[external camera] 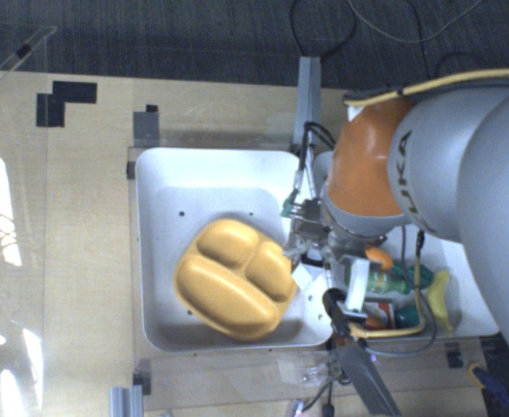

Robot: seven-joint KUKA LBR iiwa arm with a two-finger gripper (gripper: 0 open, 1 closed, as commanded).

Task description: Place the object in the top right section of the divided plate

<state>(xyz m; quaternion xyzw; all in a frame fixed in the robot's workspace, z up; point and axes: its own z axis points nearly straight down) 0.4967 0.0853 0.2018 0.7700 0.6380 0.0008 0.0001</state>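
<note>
We find the yellow three-section divided plate (234, 278) lying in the left white shallow bin (163, 189), towards its front and right, tilted on a slant so that its compartments run diagonally; all three compartments appear bare as far as we can see. The grey arm with its orange band (367, 176) reaches in from the right and hangs over the divider between the two bins, its wrist and cabling covering the plate's right rim. The gripper (311, 254) sits beneath that wrist, just beside the plate's near-right edge; we cannot tell its state, nor whether it carries anything, since the wrist body hides that part. In the right white bin (476, 263) we note a cluster of small items, among them a green and orange toy-like piece (393, 278) and a pale yellow piece (439, 298), partly screened by the arm. Which of these is the object to be placed we cannot say. Our judgement: nothing is yet set in the plate's top right section, so the placing remains outstanding, and whether a pick has been secured is unconfirmed
</note>
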